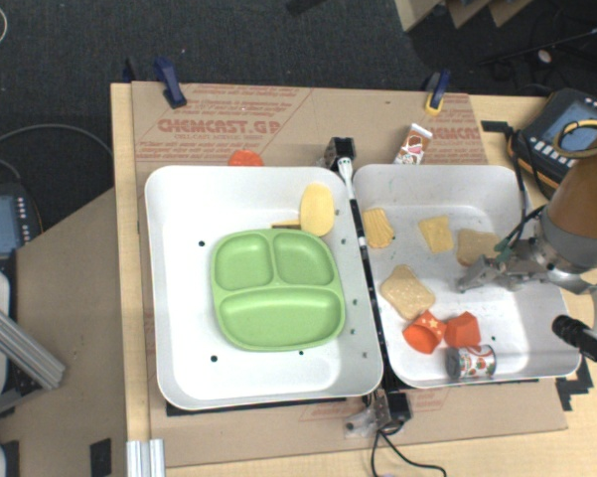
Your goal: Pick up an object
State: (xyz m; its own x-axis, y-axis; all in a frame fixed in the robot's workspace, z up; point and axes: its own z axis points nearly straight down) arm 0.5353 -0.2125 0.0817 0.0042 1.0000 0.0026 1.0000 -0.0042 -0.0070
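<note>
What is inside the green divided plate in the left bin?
Nothing visible: all three compartments of the green plate look bare. A yellow oval piece lies beyond its far rim. Underneath is hidden.

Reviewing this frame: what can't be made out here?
- Pincer, camera view: small and blurred, so open or shut is unclear, and so is any contact with the tan piece beside it.
- Arm: cut off by the right edge.
- Small can: label too small to read.
</note>
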